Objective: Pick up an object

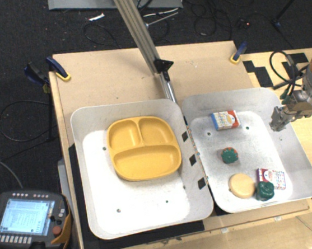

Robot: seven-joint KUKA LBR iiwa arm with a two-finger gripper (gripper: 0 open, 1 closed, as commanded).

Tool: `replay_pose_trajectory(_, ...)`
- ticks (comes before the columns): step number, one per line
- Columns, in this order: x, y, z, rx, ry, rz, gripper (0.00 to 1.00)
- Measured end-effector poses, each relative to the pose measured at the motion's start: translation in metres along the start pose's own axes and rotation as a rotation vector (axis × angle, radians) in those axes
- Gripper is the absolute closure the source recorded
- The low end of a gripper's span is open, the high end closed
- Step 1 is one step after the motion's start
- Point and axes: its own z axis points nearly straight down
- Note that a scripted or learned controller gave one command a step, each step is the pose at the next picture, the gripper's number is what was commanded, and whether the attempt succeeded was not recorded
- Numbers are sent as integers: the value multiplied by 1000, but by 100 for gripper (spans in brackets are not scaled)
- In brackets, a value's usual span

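Status: nothing lifted. Grey two-finger hand (pixel 279 118), finger state indeterminable, at right white bin's (pixel 294 149) right rim; small green lump (pixel 230 155) awaits grasp.

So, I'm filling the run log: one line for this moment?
gripper: over right bin's right edge | holding: nothing seen | yellow plate: left bin

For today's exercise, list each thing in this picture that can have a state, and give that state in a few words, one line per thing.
Yellow divided plate: lying flat in the left bin, right way up.
Small carton: lying on its side, right bin.
Green toy: loose, apart from the others.
Pale round piece: lying flat beside a second green toy.
Second carton: lying flat, touching that toy.
Gripper: over the right bin's edge, holding nothing visible.
Handheld pendant: screen lit.
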Motion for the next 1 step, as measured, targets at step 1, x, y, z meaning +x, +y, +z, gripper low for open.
replay_pose_trajectory(1,54,6,-10,3,4,-5,100)
